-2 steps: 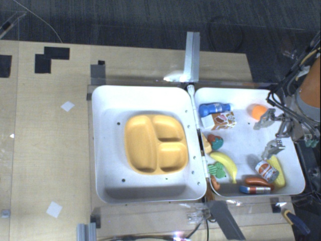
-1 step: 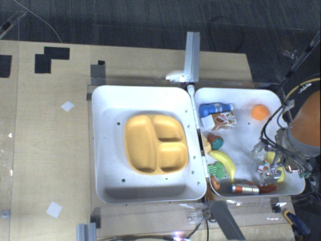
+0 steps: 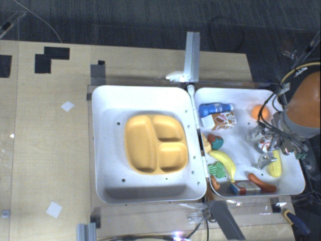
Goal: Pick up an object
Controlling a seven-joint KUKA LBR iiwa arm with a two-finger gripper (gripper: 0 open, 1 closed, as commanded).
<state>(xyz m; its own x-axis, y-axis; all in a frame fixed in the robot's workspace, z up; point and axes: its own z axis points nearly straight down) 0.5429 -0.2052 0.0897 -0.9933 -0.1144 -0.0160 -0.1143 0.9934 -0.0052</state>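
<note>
The right bin [image 3: 235,91] holds several toy foods. A blue bottle [image 3: 214,108] and a small carton [image 3: 223,120] lie at its back left, and an orange [image 3: 260,112] sits at the back. A banana [image 3: 225,163], a green piece [image 3: 216,169] and a red-brown sausage [image 3: 262,182] lie toward the front. My gripper [image 3: 264,148] hangs low over the bin's right part, just left of a yellow corn cob [image 3: 275,165]. A small red-and-white item shows right at the gripper. The arm's orange band [image 3: 305,102] is above it.
The left bin [image 3: 108,134] holds a yellow divided tray [image 3: 155,143]. A metal post [image 3: 192,56] stands behind the wall between the bins. Cables hang around the wrist at the right. A teal-and-red piece [image 3: 215,142] lies by the right bin's left wall.
</note>
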